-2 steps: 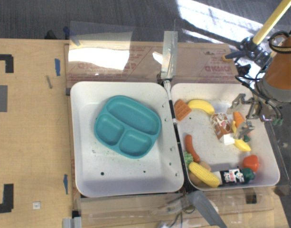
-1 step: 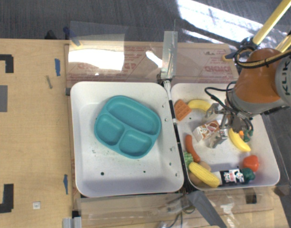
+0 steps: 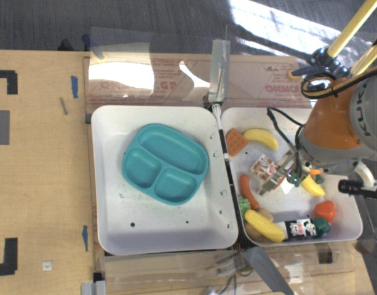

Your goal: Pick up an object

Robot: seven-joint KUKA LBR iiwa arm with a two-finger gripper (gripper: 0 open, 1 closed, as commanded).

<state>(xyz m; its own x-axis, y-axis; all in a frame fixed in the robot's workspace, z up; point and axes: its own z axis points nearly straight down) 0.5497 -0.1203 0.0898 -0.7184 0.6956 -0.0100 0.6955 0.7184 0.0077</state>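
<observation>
The right bin point(image 3: 354, 229) holds several toy foods. An orange waffle point(image 3: 235, 141) and a banana point(image 3: 262, 137) lie at its far side. A small printed packet point(image 3: 262, 166) sits in the middle, with a red sausage point(image 3: 248, 191) just in front of it. A corn cob point(image 3: 265, 225), a dark bottle with a white label point(image 3: 305, 228), a red-orange fruit point(image 3: 325, 209) and a yellow piece point(image 3: 313, 185) lie toward the near side. My gripper point(image 3: 278, 177) is low in this bin, right beside the packet, between it and the yellow piece.
The left bin point(image 3: 114, 226) carries a teal divided plate point(image 3: 166, 163). A ridge where the two bins meet point(image 3: 228, 183) runs just left of the toy foods. The grey and orange arm point(image 3: 336, 131) covers the right bin's far right part, with black cables around it.
</observation>
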